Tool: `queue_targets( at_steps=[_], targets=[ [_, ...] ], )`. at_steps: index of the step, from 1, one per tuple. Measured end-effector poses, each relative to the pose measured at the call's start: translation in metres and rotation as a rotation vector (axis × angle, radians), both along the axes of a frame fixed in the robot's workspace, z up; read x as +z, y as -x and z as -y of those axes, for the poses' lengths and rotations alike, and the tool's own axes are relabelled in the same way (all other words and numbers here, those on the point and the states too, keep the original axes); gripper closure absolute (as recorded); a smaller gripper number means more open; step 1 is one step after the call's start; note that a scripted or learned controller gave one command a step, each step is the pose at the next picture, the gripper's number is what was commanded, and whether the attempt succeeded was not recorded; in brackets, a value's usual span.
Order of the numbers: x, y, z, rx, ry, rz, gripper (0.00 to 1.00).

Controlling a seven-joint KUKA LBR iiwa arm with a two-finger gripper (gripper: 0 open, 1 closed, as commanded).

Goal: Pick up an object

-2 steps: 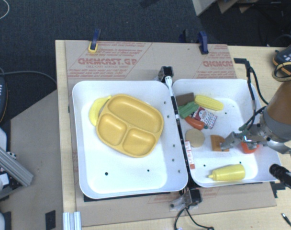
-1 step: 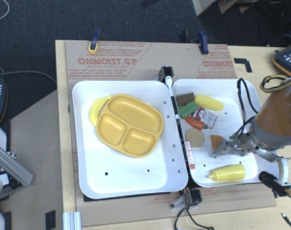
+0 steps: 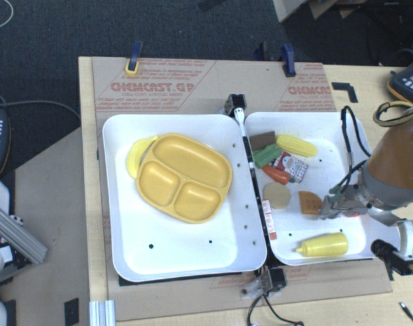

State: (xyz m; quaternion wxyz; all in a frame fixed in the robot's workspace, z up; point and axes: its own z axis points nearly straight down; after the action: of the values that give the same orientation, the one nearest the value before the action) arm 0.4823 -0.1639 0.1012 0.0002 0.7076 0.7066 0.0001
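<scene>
A: Where's the gripper [image 3: 327,209]?

B: Low in the right bin [image 3: 352,246], at its right side, just beside a brown biscuit-like piece [image 3: 310,202]. Whether its fingers are open or shut I cannot tell; the view there is blurred.

A: And around it?

B: A yellow mustard bottle [image 3: 322,245] lies near the front edge. Further in: a tan disc [image 3: 276,196], a red packet [image 3: 293,166], a corn cob [image 3: 296,145], something green [image 3: 265,155].

A: The other bin?

B: The left bin [image 3: 125,236] holds a yellow divided plate [image 3: 184,176], tilted.
</scene>
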Motion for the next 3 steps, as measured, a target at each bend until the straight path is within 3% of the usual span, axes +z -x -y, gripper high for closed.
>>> queue_targets(
  at_steps=[2,3],
  targets=[
    [0.106,-0.001,0.002,0.003,0.003,0.007,1.00],
    [0.125,-0.002,0.002,0.003,0.002,0.004,1.00]
  ],
)
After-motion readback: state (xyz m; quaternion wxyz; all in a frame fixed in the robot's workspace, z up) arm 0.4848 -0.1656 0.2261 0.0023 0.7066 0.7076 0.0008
